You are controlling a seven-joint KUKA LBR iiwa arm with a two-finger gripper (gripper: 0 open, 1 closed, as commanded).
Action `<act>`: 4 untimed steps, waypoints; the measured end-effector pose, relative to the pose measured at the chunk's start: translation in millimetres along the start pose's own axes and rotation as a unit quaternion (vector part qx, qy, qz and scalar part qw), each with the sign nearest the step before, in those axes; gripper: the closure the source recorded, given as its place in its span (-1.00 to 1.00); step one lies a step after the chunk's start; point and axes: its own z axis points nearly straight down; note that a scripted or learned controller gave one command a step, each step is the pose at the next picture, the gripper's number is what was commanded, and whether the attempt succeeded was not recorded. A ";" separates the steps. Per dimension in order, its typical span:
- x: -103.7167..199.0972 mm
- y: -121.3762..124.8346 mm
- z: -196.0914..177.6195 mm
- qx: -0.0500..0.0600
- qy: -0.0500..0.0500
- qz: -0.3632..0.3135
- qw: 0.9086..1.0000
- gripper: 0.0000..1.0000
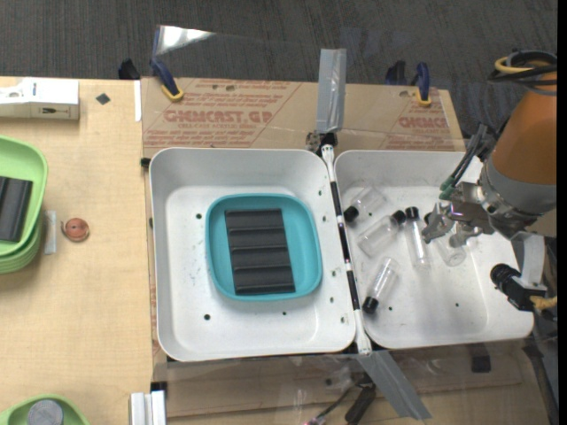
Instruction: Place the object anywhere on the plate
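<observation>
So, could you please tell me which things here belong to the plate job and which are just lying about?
Job:
- teal plate
- clear vials
- gripper

Lying about:
- green tray
- white box
- small round copper piece
- blue clamps

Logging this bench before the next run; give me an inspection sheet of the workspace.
Surface: two white bins, left bin and right bin, side by side on cardboard.
Job's things: teal plate in left bin, bearing a black ridged block; clear vials with black caps scattered in right bin.
Clutter: green tray, white box.
Gripper: gripper over right bin.
Cables: yellow cable by the arm.
Surroundings: dark carpet, blue clamps.
</observation>
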 end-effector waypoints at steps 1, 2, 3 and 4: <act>70.1 -12.6 8.2 0.001 0.000 -0.023 1.000 1.00; 130.9 -11.8 2.5 0.000 0.000 -0.142 0.990 1.00; 130.7 -11.7 2.4 0.000 0.000 -0.142 0.990 -1.00; 171.5 -9.6 -51.3 0.000 -0.001 -0.123 0.992 -1.00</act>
